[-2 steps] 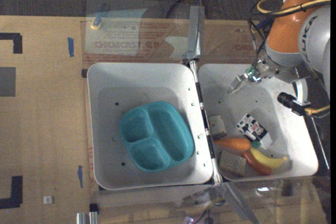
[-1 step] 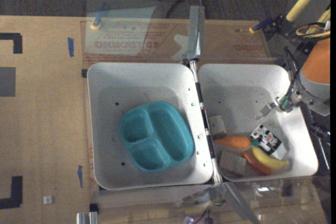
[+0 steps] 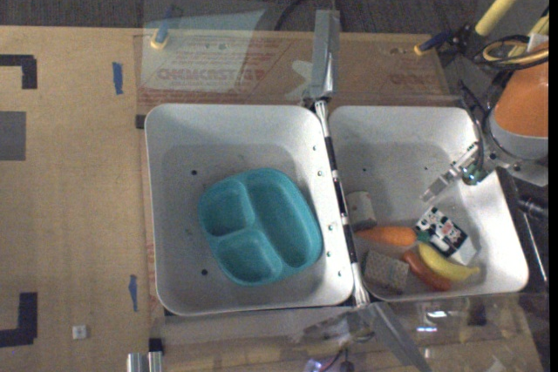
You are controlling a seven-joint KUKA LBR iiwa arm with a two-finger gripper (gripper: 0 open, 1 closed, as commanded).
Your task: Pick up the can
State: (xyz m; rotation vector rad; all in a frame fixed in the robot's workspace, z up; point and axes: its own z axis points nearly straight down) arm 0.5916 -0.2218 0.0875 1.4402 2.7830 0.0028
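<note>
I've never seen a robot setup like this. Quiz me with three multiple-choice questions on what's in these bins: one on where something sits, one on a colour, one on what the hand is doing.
1. Where does the can lie?
A. On the tray
B. In the right bin, by the wall between the bins
C. On the bench outside the bins

2. What colour is the tray in the left bin?
A. Teal
B. Red
C. Black

3. Where is the hand?
A. Over the left bin
B. Over the right bin, apart from the can
C. Closed around the banana

Answers:
1 B: the can sits at the left side of the right bin, above the carrot.
2 A: the divided tray is teal.
3 B: the hand hangs over the right bin's bare floor, well right of the can, above the banana.
</note>
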